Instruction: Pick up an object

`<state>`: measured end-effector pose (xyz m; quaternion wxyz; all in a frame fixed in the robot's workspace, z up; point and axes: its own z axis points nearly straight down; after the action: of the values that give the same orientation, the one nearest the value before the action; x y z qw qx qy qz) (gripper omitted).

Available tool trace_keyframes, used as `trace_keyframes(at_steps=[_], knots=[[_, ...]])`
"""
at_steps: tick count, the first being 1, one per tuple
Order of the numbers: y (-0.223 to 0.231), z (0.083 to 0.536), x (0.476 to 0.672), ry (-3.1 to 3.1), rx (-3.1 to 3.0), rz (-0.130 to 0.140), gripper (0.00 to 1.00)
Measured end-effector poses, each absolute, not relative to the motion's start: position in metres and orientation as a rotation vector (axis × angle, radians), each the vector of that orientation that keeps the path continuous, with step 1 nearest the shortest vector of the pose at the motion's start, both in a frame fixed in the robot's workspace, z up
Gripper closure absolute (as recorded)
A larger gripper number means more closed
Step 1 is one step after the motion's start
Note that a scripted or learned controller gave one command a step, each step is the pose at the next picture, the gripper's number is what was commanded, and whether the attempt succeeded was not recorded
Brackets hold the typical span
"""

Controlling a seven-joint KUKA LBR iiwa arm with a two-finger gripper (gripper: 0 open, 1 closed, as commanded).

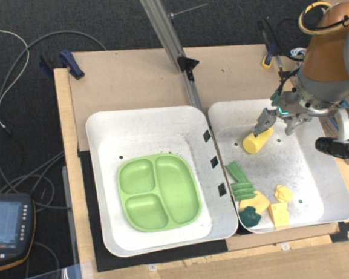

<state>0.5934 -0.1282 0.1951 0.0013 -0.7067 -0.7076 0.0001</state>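
The gripper (280,119) hangs over the upper part of the right bin (323,171) with its two fingers spread wide, nothing between them. One finger (264,122) reaches down toward the yellow cylinder (256,141), which lies on its side just below and to the left of the gripper, on the bin floor. The finger tip looks close to the cylinder's upper end, but whether it touches cannot be told from this angle.

The cylinder seems the likeliest thing to take. It looks like a small plastic toy piece: probably light, stiff and smooth, so it should not crush, yet it may roll or squirt out if pinched off-centre. The best hold is likely across its round body near the middle, fingers on either side of its long axis, which would call for the gripper to shift down and left and perhaps turn at the wrist.

Further below the gripper, near the bin's lower edge, sits a cluster: a green ridged piece (241,183), a dark green round piece (250,217), a yellow block (280,213) and a small yellow piece (282,192). These crowd each other and would be harder to separate. Well to the left of the gripper, the other bin (102,142) carries a green divided plate (159,192). Both bins rest on the desk (127,79).
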Motion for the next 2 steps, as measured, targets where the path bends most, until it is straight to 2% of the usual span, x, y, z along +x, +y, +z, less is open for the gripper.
trace_keyframes(at_steps=[1, 2], knots=[[-0.128, 0.195, 0.593, -2.221, -2.219, 0.000, 0.00], [-0.129, 0.174, 0.600, -2.220, -2.218, 0.004, 0.00]])
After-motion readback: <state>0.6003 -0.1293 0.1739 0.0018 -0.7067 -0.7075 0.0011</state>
